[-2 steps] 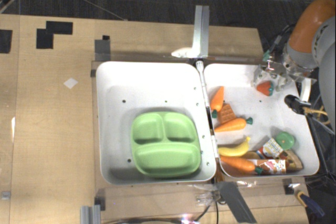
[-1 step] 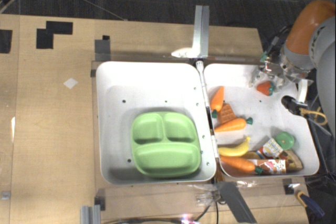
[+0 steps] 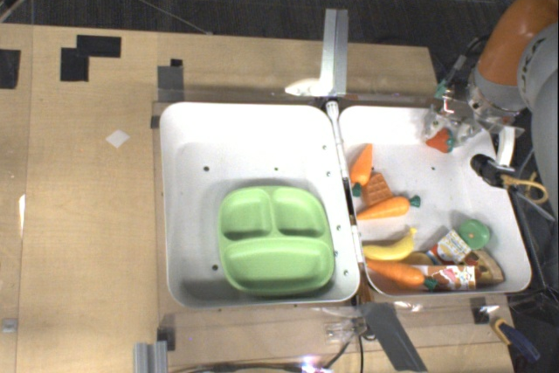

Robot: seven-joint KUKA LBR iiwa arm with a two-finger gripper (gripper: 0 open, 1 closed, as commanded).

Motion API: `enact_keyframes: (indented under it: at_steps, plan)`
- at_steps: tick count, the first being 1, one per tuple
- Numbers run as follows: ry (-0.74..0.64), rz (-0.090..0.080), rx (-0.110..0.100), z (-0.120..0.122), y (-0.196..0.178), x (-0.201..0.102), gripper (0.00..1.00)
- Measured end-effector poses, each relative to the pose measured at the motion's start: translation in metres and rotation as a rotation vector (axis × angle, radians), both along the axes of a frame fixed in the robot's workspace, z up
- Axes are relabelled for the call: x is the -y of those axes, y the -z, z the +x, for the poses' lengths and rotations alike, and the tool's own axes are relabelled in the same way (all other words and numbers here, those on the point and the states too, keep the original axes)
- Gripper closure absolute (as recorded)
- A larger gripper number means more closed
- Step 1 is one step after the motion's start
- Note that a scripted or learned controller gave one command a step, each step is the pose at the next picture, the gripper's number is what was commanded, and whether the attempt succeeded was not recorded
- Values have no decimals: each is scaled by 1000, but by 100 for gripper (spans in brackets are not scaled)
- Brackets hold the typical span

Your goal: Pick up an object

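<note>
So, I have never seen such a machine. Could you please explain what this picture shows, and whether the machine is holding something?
This is one picture, taken by a camera fixed above a wooden bench and looking down at a slant. The grey robot arm with an orange band reaches in from the right. Its end effector is at the far right corner of the right shallow white bin, and a small red and orange object sits right at its tip. I cannot tell whether it is gripped or just lying there. That bin also holds orange toy carrots, a yellow toy banana, a brown waffle-like piece and small packets. The left white bin holds a green plastic divided tray.
</note>
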State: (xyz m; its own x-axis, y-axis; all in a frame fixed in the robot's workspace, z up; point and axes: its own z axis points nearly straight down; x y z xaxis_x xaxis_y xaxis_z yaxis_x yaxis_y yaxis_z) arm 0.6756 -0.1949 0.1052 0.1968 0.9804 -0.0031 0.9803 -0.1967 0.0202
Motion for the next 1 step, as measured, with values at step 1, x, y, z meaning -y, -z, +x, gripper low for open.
enact_keyframes:
  at_steps: [1]
  plan:
    - [-70,6,-10,-5,-115,-57,100]
